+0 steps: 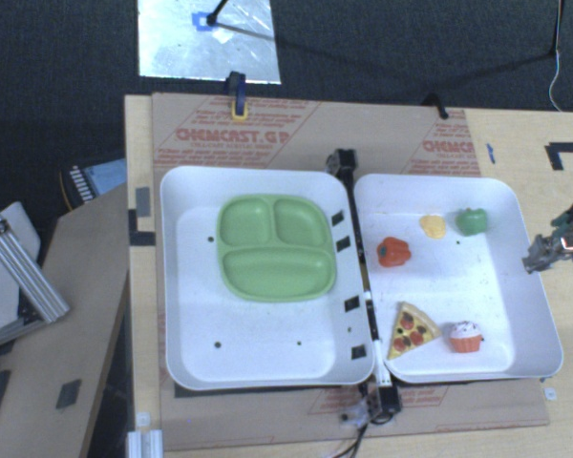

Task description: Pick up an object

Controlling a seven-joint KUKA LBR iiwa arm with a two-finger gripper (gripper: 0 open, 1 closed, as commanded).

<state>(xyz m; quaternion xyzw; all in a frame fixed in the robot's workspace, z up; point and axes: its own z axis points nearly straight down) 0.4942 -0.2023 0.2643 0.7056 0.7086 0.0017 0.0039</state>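
The right white bin [497, 284] holds a red pepper [392, 252], a small yellow piece [433, 225], a green pepper [472, 220], a pizza slice [413, 330] and a pink cupcake [465, 336]. My gripper [544, 253] pokes in at the frame's right edge, just past the right bin's outer rim and level with the red pepper. It is small and dark here, well apart from every object.
The left white bin [186, 284] carries a green divided plate [274, 248]. Both bins rest on a cardboard sheet [258, 132] on the wooden bench. A metal sheet [205, 25] lies at the back, and an aluminium frame [14, 270] stands at left.
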